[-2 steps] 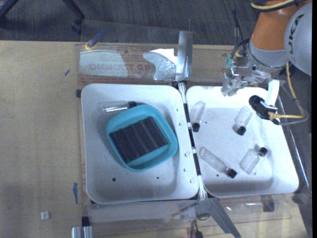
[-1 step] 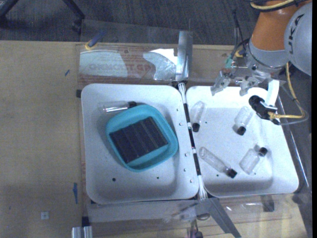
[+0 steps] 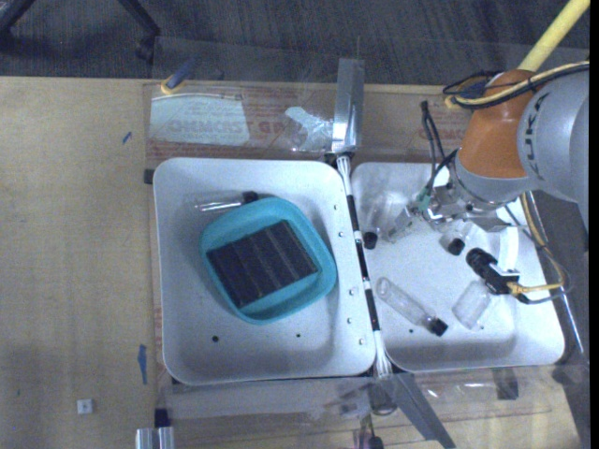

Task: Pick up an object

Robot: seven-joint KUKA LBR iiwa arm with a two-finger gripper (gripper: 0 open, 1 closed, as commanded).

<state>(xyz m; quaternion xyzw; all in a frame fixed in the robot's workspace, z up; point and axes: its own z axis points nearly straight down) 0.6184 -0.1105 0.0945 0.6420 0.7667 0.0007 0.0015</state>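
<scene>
Looking down on the bench from the fixed camera view, two white bins are seen side by side: the left bin (image 3: 178,279) holds a teal container (image 3: 269,258) with a dark ribbed insert, and the right bin (image 3: 538,344) holds several small clear tubes with black caps. The gripper (image 3: 423,210) is seen low over the upper part of the right bin, beneath the orange band of the arm (image 3: 494,138); whether it is spread or closed cannot be told, and nothing is seen held. A clear tube (image 3: 388,224) lies just beside the gripper, and another capped tube (image 3: 410,306) lies well apart, near the front of that bin. These tubes are judged to be light, stiff and smooth, hence slippery and apt to roll; a hold across the middle of the barrel would be best taken. The teal container is judged stiffer and bulkier, best taken by its rim. Faint lettering can be made out on a label (image 3: 199,120) behind the left bin, but it cannot be read.
</scene>
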